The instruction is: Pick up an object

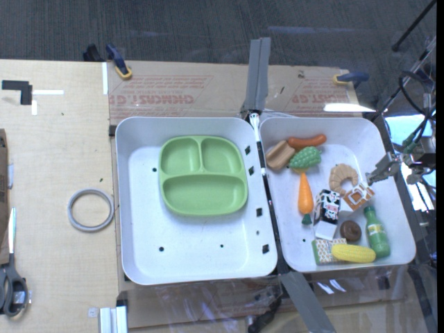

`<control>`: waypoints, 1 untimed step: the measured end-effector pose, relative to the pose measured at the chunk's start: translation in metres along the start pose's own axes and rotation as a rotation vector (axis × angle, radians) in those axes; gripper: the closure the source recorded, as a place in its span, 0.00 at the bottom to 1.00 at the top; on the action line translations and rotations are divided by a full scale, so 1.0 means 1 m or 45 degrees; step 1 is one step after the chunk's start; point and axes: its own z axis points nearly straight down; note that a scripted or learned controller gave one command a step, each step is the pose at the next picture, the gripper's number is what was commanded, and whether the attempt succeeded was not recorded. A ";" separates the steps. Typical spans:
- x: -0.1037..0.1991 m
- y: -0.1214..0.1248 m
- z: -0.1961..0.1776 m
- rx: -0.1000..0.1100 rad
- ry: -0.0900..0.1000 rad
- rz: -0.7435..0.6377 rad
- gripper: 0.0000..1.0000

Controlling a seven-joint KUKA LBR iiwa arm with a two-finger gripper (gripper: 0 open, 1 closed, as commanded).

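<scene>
A green plate (203,175) is lying in the left bin (139,255). Toy foods are crowding the right bin (368,134): a carrot (305,193), corn (354,254), and a green bottle (377,231). The hand (383,168) is hovering at that bin's right rim. A tape ring (91,209) is sitting on the counter (48,158).

A single fixed camera looks down on the counter (55,158) from above at a slant, its top edge reaching dark floor beyond the far side. It stands far enough back to frame both white bins whole: the left bin (132,207) sits mid-frame, the right bin (374,134) toward the right edge. Bare counter fills the left third, with the near edge along the bottom.
</scene>
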 end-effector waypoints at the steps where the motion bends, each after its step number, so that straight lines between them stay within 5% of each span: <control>1: 0.043 0.086 0.087 -0.001 0.000 -0.178 0.00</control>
